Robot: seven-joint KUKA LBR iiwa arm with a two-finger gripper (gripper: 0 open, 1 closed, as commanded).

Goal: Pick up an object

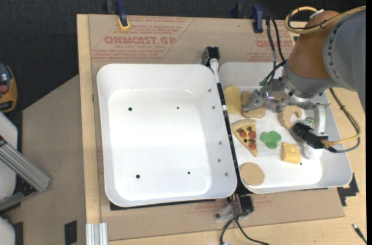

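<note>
Round cookie [252, 173], pizza slice [246, 136], cheese wedge [290, 152] in right bin [334, 174]; fingers [254, 102] state unclear

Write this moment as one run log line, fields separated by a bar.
arm: over right bin | pincer: low beside tan piece | pizza slice: lying in bin | pick: not confirmed

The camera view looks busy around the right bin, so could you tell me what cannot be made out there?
- Gripper: fingers hidden under the wrist, their state unreadable.
- Tan piece below the wrist: partly covered by the arm, its shape unclear.
- Right bin: the arm covers its upper right part.
- Pizza slice, green piece, yellow wedge and round cookie lie in plain sight.
</note>
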